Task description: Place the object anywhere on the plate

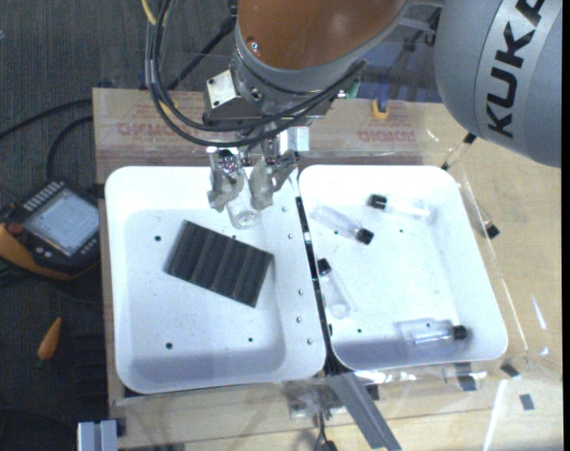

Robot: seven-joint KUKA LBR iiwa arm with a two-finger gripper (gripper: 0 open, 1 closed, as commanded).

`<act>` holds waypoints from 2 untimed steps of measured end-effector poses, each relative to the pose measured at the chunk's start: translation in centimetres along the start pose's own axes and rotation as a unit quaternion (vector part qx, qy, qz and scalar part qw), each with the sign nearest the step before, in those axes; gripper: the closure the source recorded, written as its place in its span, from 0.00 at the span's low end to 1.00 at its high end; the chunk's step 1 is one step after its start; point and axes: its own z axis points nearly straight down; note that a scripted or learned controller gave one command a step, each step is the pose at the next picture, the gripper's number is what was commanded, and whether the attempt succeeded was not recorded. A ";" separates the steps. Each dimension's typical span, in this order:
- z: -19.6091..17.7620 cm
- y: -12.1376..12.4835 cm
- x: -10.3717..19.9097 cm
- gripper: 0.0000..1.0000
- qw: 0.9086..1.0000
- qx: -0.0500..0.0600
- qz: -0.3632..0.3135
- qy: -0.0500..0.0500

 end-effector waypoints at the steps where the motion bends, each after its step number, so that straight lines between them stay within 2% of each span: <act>1: 0.1 -5.5 4.2 1.00 0.995 0.000 -0.102 0.000; 2: 0.1 -12.9 0.5 1.00 0.972 0.000 -0.234 -0.002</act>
